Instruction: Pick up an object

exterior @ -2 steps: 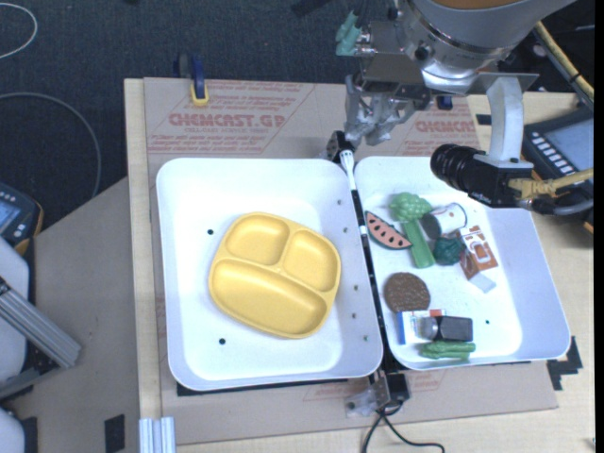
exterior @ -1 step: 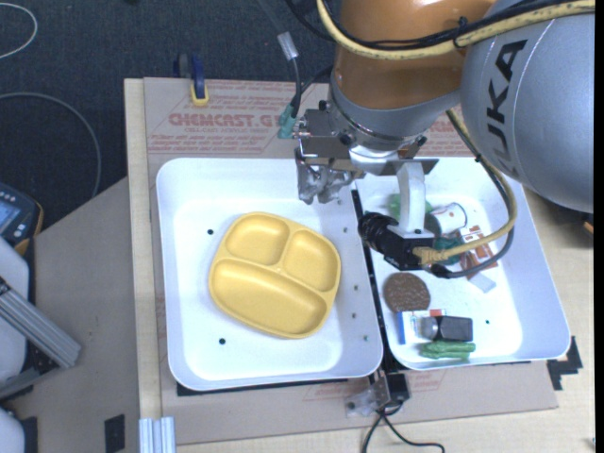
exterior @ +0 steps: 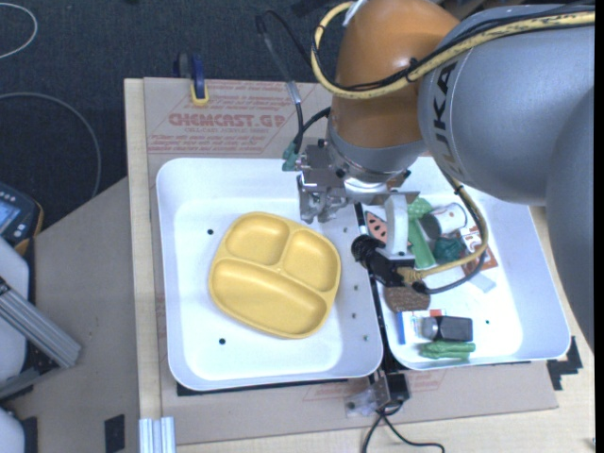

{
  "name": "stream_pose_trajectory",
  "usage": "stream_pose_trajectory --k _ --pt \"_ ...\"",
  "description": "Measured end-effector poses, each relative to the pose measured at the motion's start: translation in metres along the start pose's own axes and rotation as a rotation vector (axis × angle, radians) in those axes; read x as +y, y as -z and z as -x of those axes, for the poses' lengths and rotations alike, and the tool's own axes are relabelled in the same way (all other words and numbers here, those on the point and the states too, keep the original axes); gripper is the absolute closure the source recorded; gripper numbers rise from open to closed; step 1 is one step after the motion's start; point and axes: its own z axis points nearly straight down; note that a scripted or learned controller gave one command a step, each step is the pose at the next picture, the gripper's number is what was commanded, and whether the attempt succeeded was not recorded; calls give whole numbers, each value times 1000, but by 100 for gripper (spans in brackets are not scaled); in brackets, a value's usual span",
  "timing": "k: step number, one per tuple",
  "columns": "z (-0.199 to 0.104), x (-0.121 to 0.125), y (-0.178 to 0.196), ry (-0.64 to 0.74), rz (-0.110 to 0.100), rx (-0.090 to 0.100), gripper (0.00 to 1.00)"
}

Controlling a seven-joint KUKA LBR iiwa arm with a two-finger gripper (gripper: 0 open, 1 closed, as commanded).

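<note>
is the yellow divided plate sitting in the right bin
No, the yellow plate lies in the left bin, while the right bin holds a clutter of smaller items.

The left bin [exterior: 179, 253] has lots of free white floor along its left side and near its front edge. A big yellow plate [exterior: 274, 274] with three sections sits in its middle and takes up most of the room there. The gripper [exterior: 319, 196] hangs just above the plate's back rim, near the wall between the two bins. The right bin [exterior: 533, 281] is crowded with small things packed close together, and the big grey arm [exterior: 510, 92] covers its back part.
</note>
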Motion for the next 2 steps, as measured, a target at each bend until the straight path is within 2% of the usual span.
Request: stream_pose_trajectory --k 1,2 --pt "-32 -35 154 11 29 12 100" --pt "-37 -80 170 9 16 8 100"
